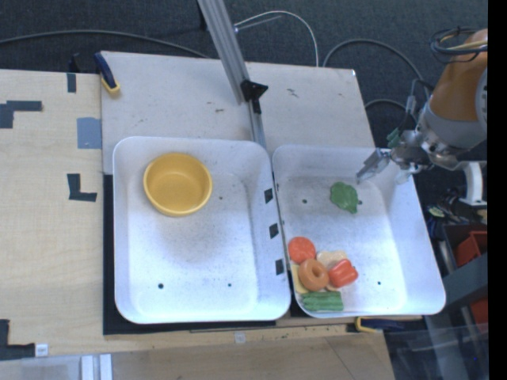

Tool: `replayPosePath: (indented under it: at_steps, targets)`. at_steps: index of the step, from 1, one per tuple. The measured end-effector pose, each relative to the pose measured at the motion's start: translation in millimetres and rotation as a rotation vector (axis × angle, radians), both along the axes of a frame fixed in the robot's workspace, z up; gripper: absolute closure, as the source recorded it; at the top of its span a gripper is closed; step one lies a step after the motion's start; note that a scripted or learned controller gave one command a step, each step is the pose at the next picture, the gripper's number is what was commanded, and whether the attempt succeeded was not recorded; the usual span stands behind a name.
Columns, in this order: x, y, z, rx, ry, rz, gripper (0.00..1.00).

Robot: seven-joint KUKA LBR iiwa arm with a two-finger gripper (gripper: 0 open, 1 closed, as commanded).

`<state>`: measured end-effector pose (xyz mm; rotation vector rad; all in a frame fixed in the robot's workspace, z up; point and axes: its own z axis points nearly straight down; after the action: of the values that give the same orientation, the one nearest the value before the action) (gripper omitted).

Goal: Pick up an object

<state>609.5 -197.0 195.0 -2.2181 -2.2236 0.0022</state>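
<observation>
A green toy vegetable (344, 197) lies in the upper middle of the right bin (412, 236). A heap of toy food sits at that bin's lower left: an orange tomato (301, 248), an orange ring (314, 275), a red pepper (343, 273), a pale piece (331, 256) and a green piece (322, 301). A yellow bowl (177, 183) stands in the upper left of the left bin (135, 275). My gripper (383, 165) hovers at the right bin's upper right rim, above and right of the green vegetable, with nothing seen between its fingers.
A slanted metal pole (226, 42) with a black clamp (253, 90) rises behind the bins. Cables (333, 54) trail on the dark floor at the back. The two bins share a ridge (269, 212) in the middle.
</observation>
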Motion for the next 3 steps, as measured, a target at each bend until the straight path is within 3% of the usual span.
replayPosePath:
  at_steps: [1,3]
  targets:
    - [0,0,0,0.000,0.000,0.000,0.00]
    - [0,-8,-106,0.002,0.000,-0.001,0.00]
